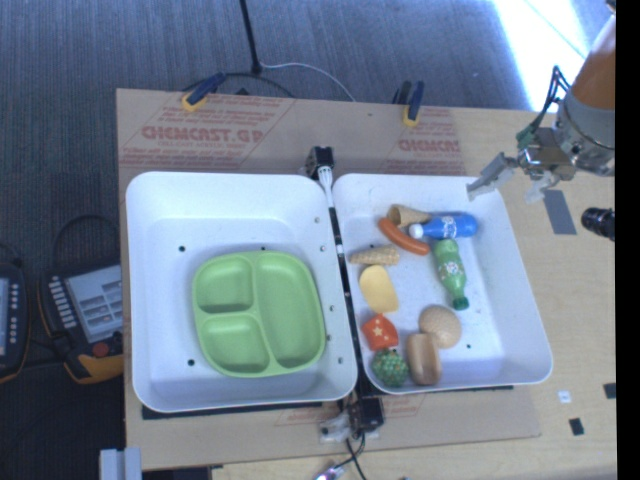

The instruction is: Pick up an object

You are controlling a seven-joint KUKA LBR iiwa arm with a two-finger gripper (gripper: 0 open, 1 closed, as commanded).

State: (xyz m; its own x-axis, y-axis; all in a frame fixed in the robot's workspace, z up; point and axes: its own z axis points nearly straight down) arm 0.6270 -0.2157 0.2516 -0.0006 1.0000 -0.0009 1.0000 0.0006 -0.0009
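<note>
1. Board under the bins: red print at its upper left, upside down to the camera, reads "CHEMCAST GP".
2. The same board, upper right, near the yellow clamp: a second red print of the same mark, also upside down, partly cut off by the right bin; its letters cannot be made out in full.
3. Green bottle: a label is present, too small to read.

A divided plate is set in the left bin, while the right bin is crowded with toy foods (a bottle laid among them).
</note>
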